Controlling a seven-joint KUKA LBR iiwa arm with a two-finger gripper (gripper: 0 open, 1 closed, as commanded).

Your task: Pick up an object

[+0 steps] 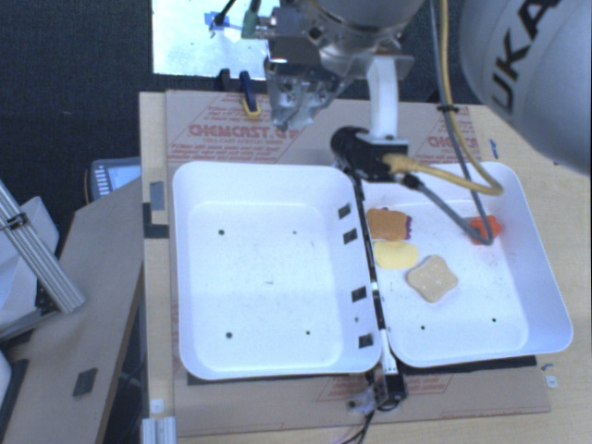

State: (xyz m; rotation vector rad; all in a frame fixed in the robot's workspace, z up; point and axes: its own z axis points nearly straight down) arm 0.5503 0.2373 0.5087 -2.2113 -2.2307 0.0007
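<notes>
Two white bins sit side by side on the bench. On the left is the left bin (259,276), with bare white floor and a few small dark dots. Up above its far edge hangs the gripper (294,109), high over the brown board behind the bins. It holds nothing, and I cannot tell if it is released or clenched. To the right is the right bin (527,313). Near its left wall lie an orange toast piece (388,224), a yellow round slice (396,254) just below it, and a tan biscuit (432,278) beside that. Farther right sits a small orange block (487,227), touching a grey cable (449,213).
</notes>
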